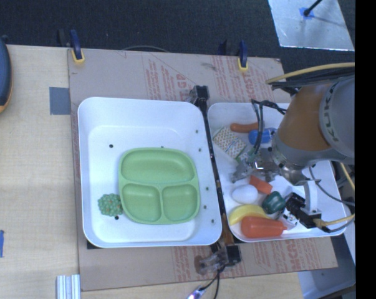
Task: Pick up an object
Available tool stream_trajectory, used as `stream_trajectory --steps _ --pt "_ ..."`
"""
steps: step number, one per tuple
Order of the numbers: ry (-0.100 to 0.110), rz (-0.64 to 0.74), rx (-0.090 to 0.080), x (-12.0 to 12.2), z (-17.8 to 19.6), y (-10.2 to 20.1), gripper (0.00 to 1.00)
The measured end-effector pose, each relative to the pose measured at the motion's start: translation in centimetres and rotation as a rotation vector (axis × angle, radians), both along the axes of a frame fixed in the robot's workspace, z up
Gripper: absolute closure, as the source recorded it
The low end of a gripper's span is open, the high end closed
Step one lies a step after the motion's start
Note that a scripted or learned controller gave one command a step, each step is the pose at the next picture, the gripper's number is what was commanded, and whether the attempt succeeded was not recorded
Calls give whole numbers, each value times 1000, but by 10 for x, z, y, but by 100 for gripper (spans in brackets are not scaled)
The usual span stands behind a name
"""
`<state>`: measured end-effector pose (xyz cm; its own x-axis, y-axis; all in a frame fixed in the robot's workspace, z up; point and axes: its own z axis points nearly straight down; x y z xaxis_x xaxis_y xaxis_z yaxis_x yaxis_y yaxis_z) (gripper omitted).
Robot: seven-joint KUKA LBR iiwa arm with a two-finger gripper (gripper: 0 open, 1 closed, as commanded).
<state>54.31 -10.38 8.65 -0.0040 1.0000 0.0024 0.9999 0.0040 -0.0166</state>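
My gripper (245,168) hangs low in the right bin (220,114), its grey metal tip just below a patterned packet (229,143) and above a white egg (244,194). A small orange carrot piece (260,184) lies right beside the tip. Further toward the front are a dark green object (274,202), a yellow banana (244,213) and a red-orange pepper (261,228). An orange sausage (242,128) and a blue item (256,136) lie at the bin's back. The arm's orange band (303,120) hides the bin's right part.
The left bin (91,167) holds a green divided plate (158,185) and a small green broccoli-like piece (110,204) at its left. Black cables (325,220) trail over the right bin's front right corner. A clamp block (200,94) sits between the bins at the back.
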Motion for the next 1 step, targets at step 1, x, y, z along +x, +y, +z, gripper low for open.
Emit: stream_trajectory --steps 1 --pt "-11 3 -3 4 16 -2 100"
